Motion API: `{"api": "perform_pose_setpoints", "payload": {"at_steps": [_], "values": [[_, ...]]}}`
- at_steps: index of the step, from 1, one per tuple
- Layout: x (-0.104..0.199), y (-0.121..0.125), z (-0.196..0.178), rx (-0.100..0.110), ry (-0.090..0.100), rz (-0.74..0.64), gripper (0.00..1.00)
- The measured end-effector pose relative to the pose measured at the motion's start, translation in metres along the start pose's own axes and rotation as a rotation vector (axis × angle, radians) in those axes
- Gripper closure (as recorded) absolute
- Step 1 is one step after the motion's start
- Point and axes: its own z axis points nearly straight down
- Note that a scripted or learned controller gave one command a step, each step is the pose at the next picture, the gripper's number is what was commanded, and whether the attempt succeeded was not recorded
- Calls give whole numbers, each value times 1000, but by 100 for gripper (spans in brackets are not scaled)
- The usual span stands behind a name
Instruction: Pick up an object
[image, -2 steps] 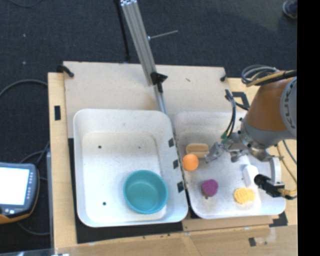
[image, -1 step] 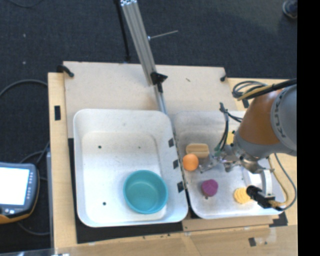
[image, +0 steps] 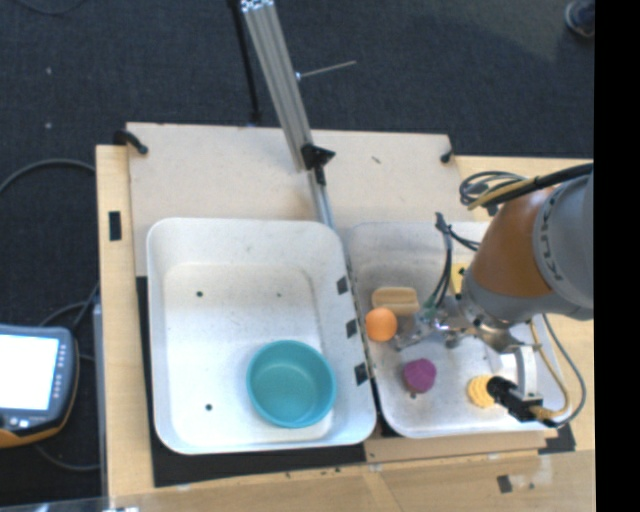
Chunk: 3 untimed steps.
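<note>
Ball (image: 380, 325), orange, lies at the right bin's (image: 400, 250) left wall, mid-frame, just below a block (image: 395, 298). Our pincer (image: 428, 338) hangs just right of it, width we cannot tell. We should centre over the ball, clear of the block, before descending.

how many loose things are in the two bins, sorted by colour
teal: 1, bowl, left bin
orange: 1, ball, right bin
tan: 1, block, right bin
purple: 1, small lump, right bin
yellow: 1, small piece, right bin
total: 5
</note>
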Motion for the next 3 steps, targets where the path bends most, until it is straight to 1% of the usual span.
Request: {"api": "perform_pose_setpoints", "payload": {"at_steps": [1,2,3], "values": [[-1,1,-12,-5,0,5,100],[-13,5,-63,-8,-1,3,100],[-16,1,-126,-10,-1,-4,100]]}}
